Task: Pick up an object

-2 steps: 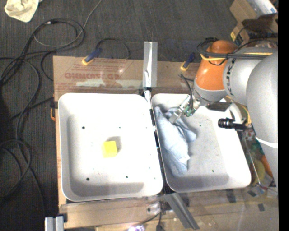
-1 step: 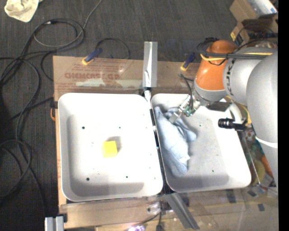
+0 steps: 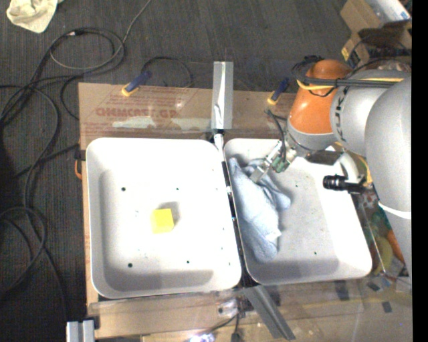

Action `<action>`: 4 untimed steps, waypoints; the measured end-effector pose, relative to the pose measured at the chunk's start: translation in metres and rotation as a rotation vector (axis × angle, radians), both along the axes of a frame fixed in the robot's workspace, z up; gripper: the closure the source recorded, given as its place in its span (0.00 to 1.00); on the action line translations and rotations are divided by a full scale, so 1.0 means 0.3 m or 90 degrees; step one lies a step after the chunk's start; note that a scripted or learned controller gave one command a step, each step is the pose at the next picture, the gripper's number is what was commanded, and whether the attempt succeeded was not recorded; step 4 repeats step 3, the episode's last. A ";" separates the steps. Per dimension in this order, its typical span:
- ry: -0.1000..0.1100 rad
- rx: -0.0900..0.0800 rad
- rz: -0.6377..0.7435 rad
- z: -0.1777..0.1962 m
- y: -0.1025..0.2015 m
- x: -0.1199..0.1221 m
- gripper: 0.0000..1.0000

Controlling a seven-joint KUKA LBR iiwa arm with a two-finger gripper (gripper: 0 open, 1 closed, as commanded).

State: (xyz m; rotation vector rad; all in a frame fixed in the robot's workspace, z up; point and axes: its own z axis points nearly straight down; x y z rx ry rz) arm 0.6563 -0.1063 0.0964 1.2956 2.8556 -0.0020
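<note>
Approach step: gripper [image 3: 267,165] at top edge of pale blue cloth [image 3: 262,210], can't tell whether anything is pinched. Next: confirm pinch on fold just below-left, then lift. Yellow block [image 3: 163,220] far left, other bin [image 3: 160,150].

Off at eleven o'clock a crumpled pale rag [image 3: 32,13] lies on the dark carpet [image 3: 174,33]. Black cables [image 3: 40,100] loop from ten o'clock down past nine. My bench wears a brown board [image 3: 147,110] with faded red lettering (too washed out for me to read). A grey metal bar [image 3: 222,97] stands at twelve, flanked by a left clamp [image 3: 136,84] and a right clamp [image 3: 279,91]. A cardboard box [image 3: 364,17] sits at one o'clock.
</note>
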 end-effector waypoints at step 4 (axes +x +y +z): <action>0.000 0.000 0.000 0.000 0.000 0.000 0.00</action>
